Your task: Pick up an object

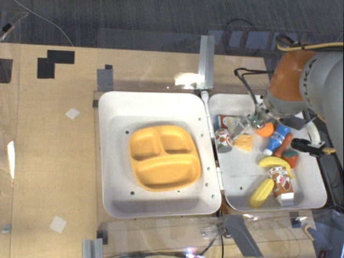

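Tool (258,120) sat low over the orange ball (264,129) in the right bin (317,198), grip state unclear; I'd center on it before closing.

A light wooden bench top (48,160) is seen under what looks like a clear sheet, with black tape shapes (54,62) stuck near the back. Dark grey carpet (134,9) is laid behind it. Glare is caught by the metal post (206,63).

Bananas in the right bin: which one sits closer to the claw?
The upper banana, lying crosswise beside the blue bottle, is closer to the claw. The other banana lies slanted near the right bin's front edge, farther away.
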`<state>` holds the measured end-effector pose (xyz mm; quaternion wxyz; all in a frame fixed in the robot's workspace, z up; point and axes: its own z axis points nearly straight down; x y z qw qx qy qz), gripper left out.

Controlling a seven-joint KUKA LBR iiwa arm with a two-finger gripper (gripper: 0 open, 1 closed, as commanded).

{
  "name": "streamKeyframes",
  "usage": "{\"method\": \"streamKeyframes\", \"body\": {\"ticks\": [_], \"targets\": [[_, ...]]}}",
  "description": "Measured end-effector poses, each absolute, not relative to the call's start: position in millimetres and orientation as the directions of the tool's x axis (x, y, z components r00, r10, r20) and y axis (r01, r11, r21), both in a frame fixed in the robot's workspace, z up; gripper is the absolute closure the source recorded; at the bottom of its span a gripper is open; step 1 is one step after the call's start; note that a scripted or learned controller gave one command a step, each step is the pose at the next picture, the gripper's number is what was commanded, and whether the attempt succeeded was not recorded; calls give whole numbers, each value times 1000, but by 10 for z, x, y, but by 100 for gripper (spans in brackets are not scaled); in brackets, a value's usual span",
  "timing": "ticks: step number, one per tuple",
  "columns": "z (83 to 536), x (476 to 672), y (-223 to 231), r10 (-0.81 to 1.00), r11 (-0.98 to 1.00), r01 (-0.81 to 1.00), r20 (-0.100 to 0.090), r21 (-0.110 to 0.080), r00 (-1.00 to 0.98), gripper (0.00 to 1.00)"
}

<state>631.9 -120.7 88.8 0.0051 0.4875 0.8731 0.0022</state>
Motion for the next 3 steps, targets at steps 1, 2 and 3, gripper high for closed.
{"method": "streamKeyframes", "body": {"ticks": [1,2,3], "targets": [[1028,6347,-1195,846,533,846,-12,14,-532,100],[881,6714,-995,983,183,983,-3,8,-183,100],[1019,6741,-986,981,192,981,-7,16,-191,100]]}}
